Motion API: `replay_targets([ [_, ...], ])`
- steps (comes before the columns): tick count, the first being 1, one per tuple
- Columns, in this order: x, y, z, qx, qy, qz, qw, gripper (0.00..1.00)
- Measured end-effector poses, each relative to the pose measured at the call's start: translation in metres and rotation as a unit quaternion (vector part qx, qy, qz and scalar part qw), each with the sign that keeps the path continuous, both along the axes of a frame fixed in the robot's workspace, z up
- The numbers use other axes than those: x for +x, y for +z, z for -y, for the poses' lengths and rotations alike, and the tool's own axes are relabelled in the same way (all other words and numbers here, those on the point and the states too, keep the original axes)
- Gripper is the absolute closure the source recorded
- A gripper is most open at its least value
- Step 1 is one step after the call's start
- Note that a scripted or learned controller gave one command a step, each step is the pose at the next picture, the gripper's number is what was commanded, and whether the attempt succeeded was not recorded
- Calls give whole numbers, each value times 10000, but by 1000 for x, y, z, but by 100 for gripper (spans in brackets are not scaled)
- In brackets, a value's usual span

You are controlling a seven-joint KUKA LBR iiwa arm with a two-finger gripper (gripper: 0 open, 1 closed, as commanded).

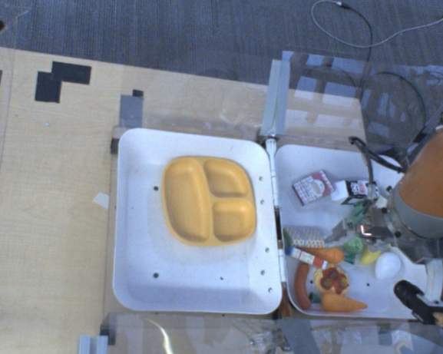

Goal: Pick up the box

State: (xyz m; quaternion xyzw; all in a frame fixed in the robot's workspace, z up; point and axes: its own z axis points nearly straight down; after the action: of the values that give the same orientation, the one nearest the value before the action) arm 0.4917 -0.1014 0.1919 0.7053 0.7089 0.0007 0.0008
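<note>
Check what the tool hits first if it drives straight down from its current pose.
Probably the pile of small items under the tool in the right bin, not the box, which lies apart to the camera's left. Depth is unclear.

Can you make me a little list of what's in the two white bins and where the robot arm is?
left bin: a yellow plastic tray with three compartments
right bin: a small red and white box, a white egg, an orange carrot, a red sausage
arm: grey with orange band, over the right bin's right side
box: lying free in the bin's far part, apart from the other items
</note>
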Motion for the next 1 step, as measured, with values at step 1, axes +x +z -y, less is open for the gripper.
replay_targets([
  [1, 133, -58, 19, 0, -610, 8, 9981, 0],
])
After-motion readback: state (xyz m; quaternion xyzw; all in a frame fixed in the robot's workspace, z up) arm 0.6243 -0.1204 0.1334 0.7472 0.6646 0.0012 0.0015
